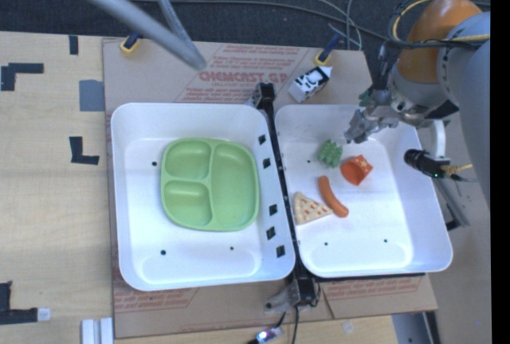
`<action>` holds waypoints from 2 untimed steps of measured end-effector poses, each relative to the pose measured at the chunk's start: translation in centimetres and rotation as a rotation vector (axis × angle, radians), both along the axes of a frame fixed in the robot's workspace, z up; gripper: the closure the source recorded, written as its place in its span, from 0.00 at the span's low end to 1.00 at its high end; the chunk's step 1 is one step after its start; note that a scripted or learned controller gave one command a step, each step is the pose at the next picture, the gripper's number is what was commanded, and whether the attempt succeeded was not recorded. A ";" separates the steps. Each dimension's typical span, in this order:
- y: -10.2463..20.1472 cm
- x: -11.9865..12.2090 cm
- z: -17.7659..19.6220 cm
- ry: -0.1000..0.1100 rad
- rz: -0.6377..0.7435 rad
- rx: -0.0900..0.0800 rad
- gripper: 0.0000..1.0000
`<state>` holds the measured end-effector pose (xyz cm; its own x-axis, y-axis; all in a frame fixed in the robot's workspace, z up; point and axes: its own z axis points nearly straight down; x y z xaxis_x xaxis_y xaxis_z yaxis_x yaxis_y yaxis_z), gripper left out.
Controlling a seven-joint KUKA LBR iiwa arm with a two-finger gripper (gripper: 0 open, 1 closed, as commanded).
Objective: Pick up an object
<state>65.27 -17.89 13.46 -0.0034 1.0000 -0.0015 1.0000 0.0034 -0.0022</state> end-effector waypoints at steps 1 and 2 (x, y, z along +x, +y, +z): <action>0.3 0.2 4.3 -0.005 -0.001 0.001 1.00; -0.4 -0.3 9.3 -0.005 -0.002 0.000 1.00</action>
